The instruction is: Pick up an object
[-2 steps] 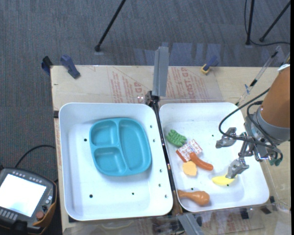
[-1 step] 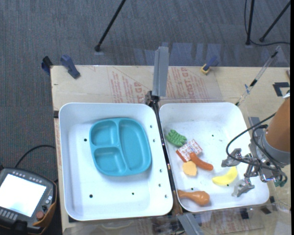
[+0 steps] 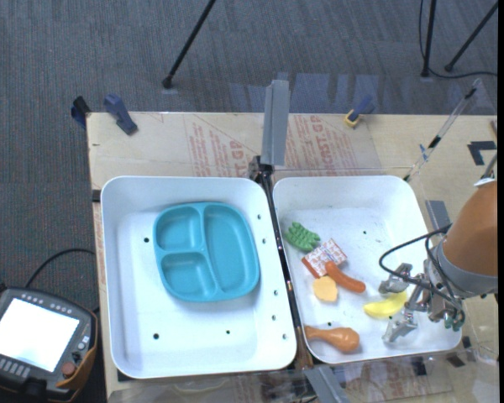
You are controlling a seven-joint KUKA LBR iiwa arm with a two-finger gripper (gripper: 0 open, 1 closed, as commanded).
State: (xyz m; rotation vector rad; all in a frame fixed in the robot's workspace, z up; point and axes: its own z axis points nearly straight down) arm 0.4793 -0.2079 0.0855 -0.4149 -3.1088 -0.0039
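I've got the hand (image 3: 401, 309) low in the right bin (image 3: 353, 193), just beside the yellow toy banana (image 3: 381, 309) — I can't tell its state or whether it has hold of anything — so I judge the lift isn't done yet.

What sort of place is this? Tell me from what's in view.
Likely a robotics lab test bench: a robot arm reaches over two white bins holding toy food and a blue divided plate, a teach pendant lies on the carpet, and stand legs rise behind.
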